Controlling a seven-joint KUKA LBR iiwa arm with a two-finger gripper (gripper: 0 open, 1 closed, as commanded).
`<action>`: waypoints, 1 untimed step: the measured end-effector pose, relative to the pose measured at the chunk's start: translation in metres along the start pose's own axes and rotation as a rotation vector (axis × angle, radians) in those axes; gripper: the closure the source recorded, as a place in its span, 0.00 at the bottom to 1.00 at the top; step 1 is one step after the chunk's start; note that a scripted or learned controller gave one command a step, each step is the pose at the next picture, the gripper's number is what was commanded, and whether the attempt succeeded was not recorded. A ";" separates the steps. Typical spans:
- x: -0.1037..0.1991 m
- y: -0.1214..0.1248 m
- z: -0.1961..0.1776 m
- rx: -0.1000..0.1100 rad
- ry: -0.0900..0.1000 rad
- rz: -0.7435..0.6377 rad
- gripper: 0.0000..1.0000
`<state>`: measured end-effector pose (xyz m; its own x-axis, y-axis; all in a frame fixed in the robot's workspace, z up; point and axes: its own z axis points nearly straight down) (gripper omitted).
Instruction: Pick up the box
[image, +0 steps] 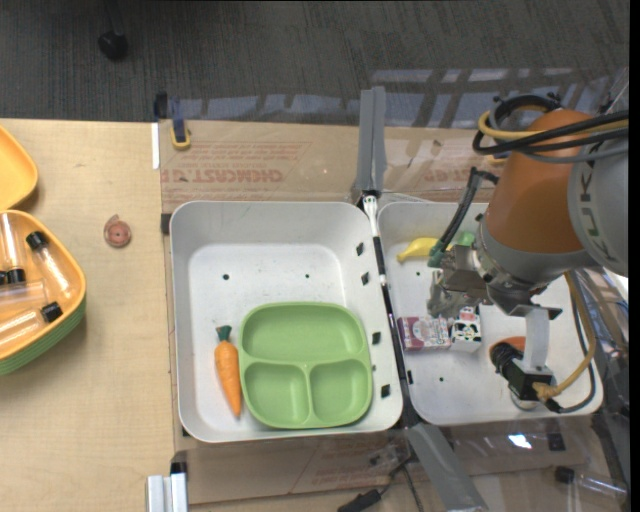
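Pink and purple on its printed face, the box (424, 333) lies flat on the floor of the right bin (440, 405), in the lower middle of the frame, close to the wall that divides the two bins. Just to its right, touching or nearly so, sits a small white carton with black patches (466, 329). A yellow banana (417, 248) lies higher in the same bin, well apart from both.

Directly above the box and carton hangs the tool (450, 292), at the end of the grey arm with its orange band (535, 190). Whether its tips are spread or pressed together I cannot tell; the wrist body hides them, and nothing is seen pinched.

To do this step well, the tool should probably centre over the box rather than over the seam between box and carton, or it may catch both or nudge the carton aside. Closing across the box's shorter side seems the safer choice. The dividing wall is near, so the descent calls for care on that side.

Over in the left bin (200, 230) a green divided plate (305, 365) and a carrot (229, 372) play no part.
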<state>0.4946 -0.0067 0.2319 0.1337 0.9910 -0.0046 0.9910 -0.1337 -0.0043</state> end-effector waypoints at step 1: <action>0.038 -0.003 0.042 0.001 0.003 -0.123 1.00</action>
<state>0.4969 0.0310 0.1898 0.0113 0.9999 -0.0014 0.9999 -0.0113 -0.0061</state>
